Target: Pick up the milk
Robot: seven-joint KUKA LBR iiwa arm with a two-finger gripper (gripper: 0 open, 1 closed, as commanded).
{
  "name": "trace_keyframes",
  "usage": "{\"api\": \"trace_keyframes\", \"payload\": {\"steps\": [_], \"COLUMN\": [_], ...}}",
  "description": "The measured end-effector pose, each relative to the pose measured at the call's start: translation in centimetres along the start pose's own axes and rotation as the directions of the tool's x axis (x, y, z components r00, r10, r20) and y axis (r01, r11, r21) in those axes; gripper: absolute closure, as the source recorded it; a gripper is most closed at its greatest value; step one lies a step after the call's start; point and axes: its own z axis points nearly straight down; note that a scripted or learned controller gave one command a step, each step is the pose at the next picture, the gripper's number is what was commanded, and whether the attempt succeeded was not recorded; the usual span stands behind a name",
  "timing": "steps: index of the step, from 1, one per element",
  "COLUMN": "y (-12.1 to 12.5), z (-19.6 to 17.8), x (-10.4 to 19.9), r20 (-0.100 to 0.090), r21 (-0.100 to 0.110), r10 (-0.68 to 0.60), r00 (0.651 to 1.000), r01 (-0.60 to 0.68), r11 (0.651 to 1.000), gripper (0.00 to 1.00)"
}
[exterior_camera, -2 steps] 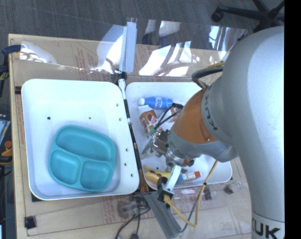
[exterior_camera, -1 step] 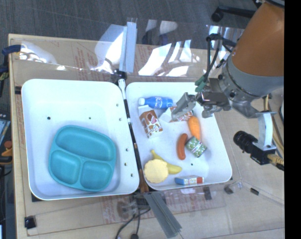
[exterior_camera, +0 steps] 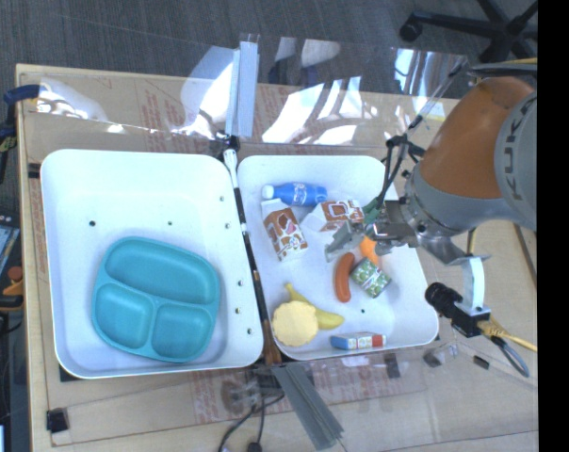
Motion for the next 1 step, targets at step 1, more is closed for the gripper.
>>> {"api": "trace_keyframes", "payload": {"steps": [1], "y": [-2.08], "z": [13.79], "x": [-2.28], "r20": [-0.002], "r21": [0.000], "r10": [-0.290], "r00": [0.957], "r01": [0.290], "r11": [0.957], "gripper": [0.00]}}
